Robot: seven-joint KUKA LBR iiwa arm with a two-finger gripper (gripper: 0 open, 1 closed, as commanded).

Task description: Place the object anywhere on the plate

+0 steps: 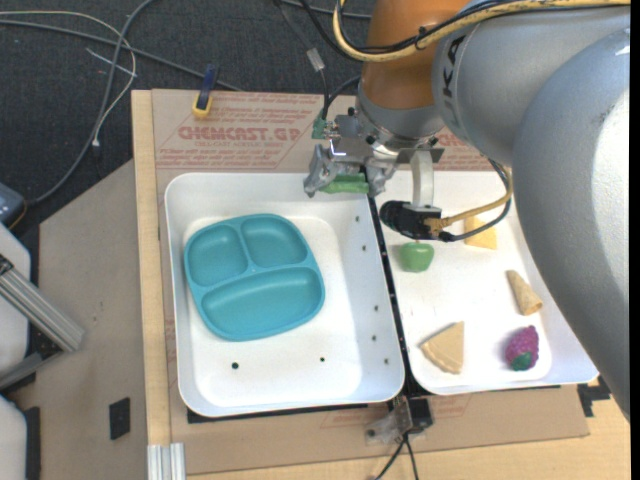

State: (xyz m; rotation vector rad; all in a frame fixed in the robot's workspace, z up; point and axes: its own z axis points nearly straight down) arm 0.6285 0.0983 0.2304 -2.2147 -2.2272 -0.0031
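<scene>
A flat green object (pixel 348 182) is seen pinched between the fingers of the gripper (pixel 345 180), lifted above the far edge of the left bin (pixel 190 203), presumably for carrying. The teal divided plate (pixel 254 274) lies nearer the camera and leftward, apart from the gripper.

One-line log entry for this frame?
gripper: above left bin's far edge | green object: between fingers | plate: bare, left bin | right bin: green apple, other toy foods
</scene>
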